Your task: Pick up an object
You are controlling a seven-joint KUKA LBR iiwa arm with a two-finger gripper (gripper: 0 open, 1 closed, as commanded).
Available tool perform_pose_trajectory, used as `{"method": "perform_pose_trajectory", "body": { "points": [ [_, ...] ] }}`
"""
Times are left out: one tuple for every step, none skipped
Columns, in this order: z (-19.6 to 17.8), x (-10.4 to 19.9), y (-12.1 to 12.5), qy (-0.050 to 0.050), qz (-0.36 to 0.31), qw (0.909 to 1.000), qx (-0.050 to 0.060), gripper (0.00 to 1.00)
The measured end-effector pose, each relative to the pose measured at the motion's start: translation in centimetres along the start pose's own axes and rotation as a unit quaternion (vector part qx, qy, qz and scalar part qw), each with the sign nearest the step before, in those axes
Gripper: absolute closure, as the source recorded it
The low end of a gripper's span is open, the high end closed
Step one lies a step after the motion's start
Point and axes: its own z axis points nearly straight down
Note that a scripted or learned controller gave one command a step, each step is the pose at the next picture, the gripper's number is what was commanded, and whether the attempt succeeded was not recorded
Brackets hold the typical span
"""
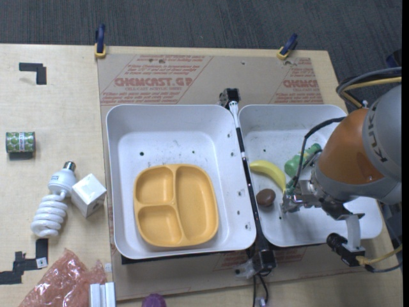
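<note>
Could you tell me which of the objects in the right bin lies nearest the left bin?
The banana: yellow and curved, it reaches closest to the divider; the brown round object follows, the green object lies farthest.

In the right bin (252, 125) you see a yellow banana (270, 173) lying on its side, curved, near the bin's left wall. Just below it lies a small round brown object (266, 198), apart from the banana. To the right, a green object (298, 162) is partly hidden by the arm.

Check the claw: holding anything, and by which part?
Cannot tell. The claw is low in the right bin beside a brown object; nothing visibly gripped.
</note>
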Motion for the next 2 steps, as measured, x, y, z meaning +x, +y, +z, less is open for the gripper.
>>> {"method": "perform_pose_trajectory", "body": {
  "points": [
    [0.0,-0.09,-0.02,0.0,0.0,1.0,0.0,0.0],
    [0.0,-0.12,-0.02,0.0,0.0,1.0,0.0,0.0]
  ]
}}
